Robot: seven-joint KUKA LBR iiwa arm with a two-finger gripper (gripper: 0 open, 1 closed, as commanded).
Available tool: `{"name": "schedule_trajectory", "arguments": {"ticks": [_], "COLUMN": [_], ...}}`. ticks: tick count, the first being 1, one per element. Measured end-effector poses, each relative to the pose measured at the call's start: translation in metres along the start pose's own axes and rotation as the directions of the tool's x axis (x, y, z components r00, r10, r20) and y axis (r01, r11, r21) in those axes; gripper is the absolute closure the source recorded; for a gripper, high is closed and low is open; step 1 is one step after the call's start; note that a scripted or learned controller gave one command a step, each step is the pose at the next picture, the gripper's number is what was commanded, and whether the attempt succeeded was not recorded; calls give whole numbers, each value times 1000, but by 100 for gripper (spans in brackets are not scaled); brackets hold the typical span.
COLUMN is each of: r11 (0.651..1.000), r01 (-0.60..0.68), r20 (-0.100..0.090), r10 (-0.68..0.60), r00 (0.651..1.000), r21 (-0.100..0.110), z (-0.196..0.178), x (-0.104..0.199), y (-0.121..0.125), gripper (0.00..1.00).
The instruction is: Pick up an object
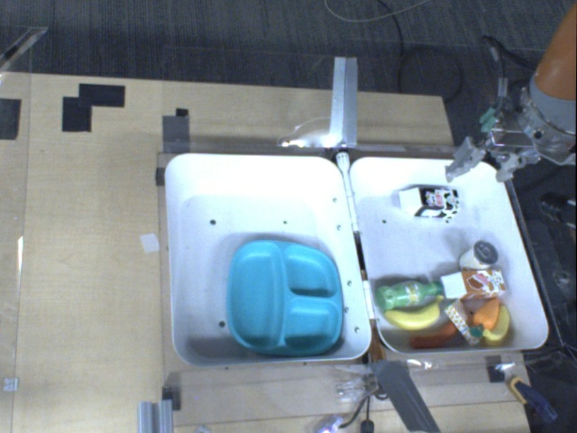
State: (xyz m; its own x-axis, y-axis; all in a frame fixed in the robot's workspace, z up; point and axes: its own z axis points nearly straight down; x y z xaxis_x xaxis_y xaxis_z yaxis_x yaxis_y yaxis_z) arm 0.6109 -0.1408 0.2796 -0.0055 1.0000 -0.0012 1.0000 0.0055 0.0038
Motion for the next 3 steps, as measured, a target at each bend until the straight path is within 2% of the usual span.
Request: {"name": "schedule_trajectory", "arguments": {"ticks": [1, 2, 3], "r11": [997, 970, 937], "r01": [73, 243, 347], "r20": [-1, 11, 8], "r10": [-73, -243, -347], "r00": [997, 970, 938], "r21": [1, -29, -33], "z": [103, 166, 169], "x": [-7, -42, -51], "y": [5, 58, 57], "gripper": [0, 0, 0]}}
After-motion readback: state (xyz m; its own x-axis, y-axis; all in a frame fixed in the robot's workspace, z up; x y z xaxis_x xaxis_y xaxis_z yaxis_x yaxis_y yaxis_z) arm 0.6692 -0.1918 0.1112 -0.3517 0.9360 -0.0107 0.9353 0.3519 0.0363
